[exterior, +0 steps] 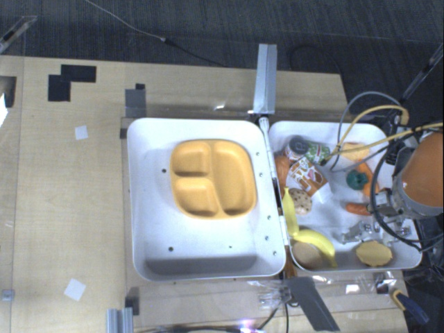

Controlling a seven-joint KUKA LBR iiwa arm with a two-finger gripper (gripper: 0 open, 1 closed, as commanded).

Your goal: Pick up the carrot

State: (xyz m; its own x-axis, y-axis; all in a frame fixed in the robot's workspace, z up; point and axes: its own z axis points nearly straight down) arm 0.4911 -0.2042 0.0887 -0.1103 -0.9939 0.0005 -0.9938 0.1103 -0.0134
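The carrot, a small orange piece, lies on the floor of the right bin, towards its right side. My gripper hangs low over the bin just in front of the carrot, between it and a tan potato-like piece. The grey arm with its orange band and a bundle of cables cover the bin's right edge. Nothing is visibly held.
The right bin also holds a teal round item, a snack bag, a can, a cookie and a banana. A yellow divided plate sits in the left bin.
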